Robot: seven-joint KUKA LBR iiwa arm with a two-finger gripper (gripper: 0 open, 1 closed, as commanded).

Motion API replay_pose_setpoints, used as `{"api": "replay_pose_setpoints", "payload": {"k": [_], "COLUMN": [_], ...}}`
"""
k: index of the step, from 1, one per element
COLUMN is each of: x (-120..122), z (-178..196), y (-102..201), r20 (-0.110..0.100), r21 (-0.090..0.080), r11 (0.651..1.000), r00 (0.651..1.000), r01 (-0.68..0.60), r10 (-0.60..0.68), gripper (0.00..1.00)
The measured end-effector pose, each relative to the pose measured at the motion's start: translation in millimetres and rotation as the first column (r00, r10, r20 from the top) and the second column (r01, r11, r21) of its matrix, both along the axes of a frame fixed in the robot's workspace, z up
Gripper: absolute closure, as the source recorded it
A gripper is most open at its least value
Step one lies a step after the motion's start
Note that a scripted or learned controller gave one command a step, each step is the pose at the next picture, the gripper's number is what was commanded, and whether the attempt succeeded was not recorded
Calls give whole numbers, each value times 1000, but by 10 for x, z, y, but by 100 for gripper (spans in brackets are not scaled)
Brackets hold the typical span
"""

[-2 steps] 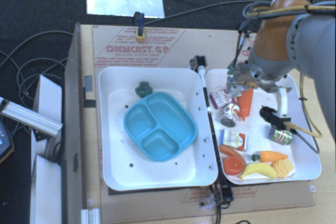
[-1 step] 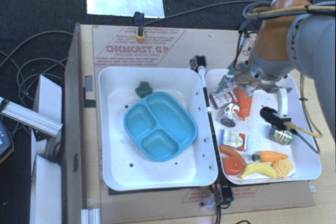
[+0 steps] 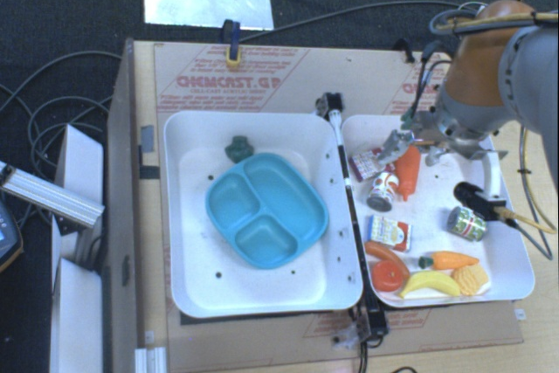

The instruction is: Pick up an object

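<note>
Top-down slant view of desk (image 3: 262, 70) w/ two white bins. Left bin (image 3: 188, 214) holds a blue divided plate (image 3: 265, 210) and a small dark green item (image 3: 238, 148) just behind it. Right bin (image 3: 515, 262): gripper (image 3: 417, 144) low over the bin's rear, directly above an upright orange bottle (image 3: 408, 173); finger state cannot be determined. Nearby: small can (image 3: 383, 190), green tin (image 3: 467, 223), banana (image 3: 430, 282), carrot (image 3: 448, 259), tomato (image 3: 389, 275).
</note>
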State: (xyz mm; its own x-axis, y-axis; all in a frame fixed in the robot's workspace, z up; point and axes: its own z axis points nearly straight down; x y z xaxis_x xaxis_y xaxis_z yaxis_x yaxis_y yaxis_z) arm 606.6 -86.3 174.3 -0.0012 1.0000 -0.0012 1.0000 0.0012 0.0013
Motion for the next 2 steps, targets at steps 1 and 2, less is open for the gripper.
{"api": "replay_pose_setpoints", "payload": {"k": [1,2], "x": [-72,-61], "z": [-902,-791], "y": [-108,-107], "r20": [-1,2], "r21": [1,0], "r11": [1000,1000], "r00": [1000,1000], "r01": [1,-2], "r10": [-1,2], "gripper": [0,100]}}
